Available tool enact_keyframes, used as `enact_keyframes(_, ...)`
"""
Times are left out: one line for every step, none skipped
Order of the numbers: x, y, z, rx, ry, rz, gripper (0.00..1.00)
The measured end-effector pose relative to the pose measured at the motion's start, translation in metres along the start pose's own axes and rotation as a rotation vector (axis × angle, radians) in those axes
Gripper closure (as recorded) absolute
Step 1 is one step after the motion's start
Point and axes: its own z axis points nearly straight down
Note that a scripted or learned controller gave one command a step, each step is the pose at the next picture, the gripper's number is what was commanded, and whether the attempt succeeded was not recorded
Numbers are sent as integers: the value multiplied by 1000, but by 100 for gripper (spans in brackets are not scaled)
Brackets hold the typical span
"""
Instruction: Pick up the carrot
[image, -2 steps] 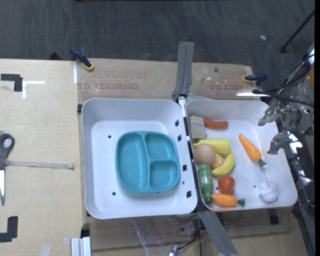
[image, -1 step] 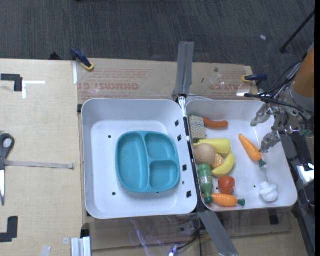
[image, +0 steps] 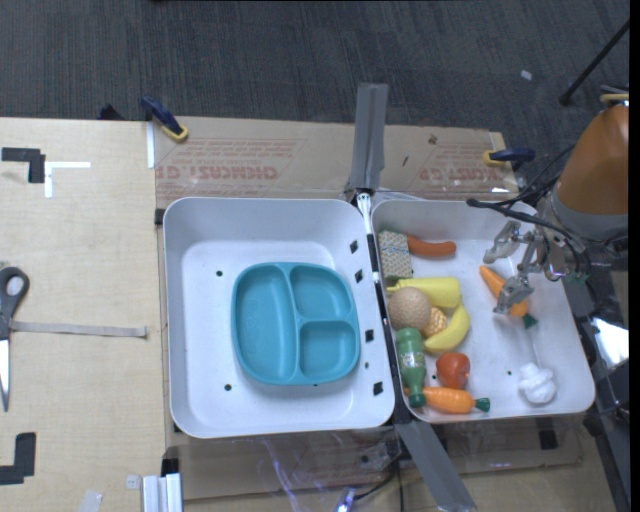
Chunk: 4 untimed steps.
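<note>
Orange carrot (image: 497, 289) is seen in the right bin (image: 570, 385), apart from the piled food, with the gripper (image: 515, 292) lowered upon it, jaws narrowly spread astride it for the pick.

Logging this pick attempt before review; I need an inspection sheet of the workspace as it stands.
Surface: two white bins; left bin holds a teal divided plate.
Job's things: one carrot at the gripper in the right bin; another carrot near the front wall.
Clutter: hot dog, bananas, green bottle, tomato, white lump.
Gripper: gripper low over the first carrot; hold unclear.
Cables: dark cables by the wrist.
Surroundings: scissors on the bench, blue clamps.
</note>
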Motion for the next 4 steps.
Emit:
enact_keyframes(-3, 3, -12, -3, -5, -4, 100)
enact_keyframes(-2, 3, -12, -2, -5, -3, 0)
enact_keyframes(-5, 4, -24, -1, -13, -6, 100)
enact_keyframes(121, -12, 0, 0, 1, -339, 100)
